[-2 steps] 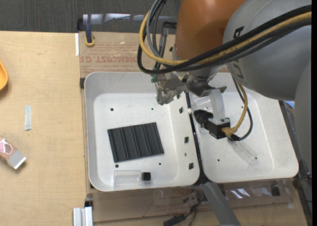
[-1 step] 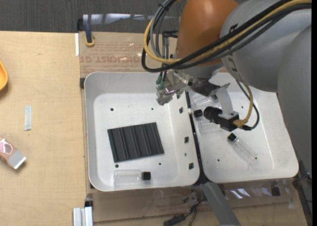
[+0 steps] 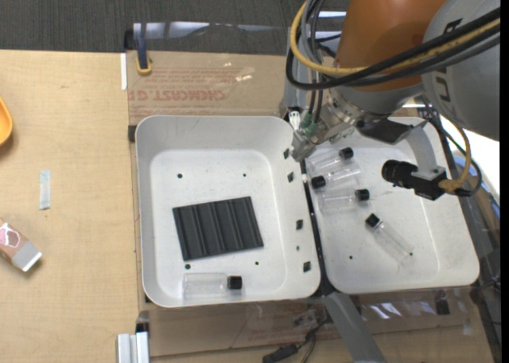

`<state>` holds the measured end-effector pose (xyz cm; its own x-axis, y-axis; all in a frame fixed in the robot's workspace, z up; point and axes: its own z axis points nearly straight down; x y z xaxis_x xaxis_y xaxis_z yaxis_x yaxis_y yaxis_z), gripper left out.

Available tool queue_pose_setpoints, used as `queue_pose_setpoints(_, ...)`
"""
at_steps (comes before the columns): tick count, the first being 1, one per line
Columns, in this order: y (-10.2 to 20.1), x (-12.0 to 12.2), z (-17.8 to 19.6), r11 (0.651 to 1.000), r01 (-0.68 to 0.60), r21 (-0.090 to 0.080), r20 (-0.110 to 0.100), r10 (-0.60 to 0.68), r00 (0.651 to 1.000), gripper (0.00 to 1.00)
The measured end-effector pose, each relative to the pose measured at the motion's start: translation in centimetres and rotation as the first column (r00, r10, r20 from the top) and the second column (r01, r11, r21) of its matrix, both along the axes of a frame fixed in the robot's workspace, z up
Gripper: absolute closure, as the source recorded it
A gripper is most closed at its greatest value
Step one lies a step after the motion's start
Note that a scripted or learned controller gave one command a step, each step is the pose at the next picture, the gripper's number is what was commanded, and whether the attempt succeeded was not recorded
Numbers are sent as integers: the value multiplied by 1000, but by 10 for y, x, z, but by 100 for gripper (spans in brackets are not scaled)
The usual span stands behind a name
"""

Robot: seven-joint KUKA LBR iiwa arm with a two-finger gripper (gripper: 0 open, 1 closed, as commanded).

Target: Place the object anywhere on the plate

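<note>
Two shallow white bins [image 3: 151, 194] of smooth, slightly glossy plastic, a ridged matt black rectangular plate [image 3: 218, 227], clear glossy plastic vials with black caps [image 3: 211, 283], a matt pale wooden counter [image 3: 64, 115], a glossy orange band [image 3: 394, 23] on the grey arm

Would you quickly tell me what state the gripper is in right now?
Gripper: cannot be told; it sits low over the near-left corner of the right bin, beside the clear vials.
</note>
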<state>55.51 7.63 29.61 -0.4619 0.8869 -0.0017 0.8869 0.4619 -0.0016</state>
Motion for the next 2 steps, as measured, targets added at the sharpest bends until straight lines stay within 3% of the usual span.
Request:
queue_pose_setpoints(1, 17, -78, -90, 991, -136, 1, -3, 136, 991, 100)
queue_pose_setpoints(2, 92, -63, -9, 980, -198, 1, 0, 198, 980, 100)
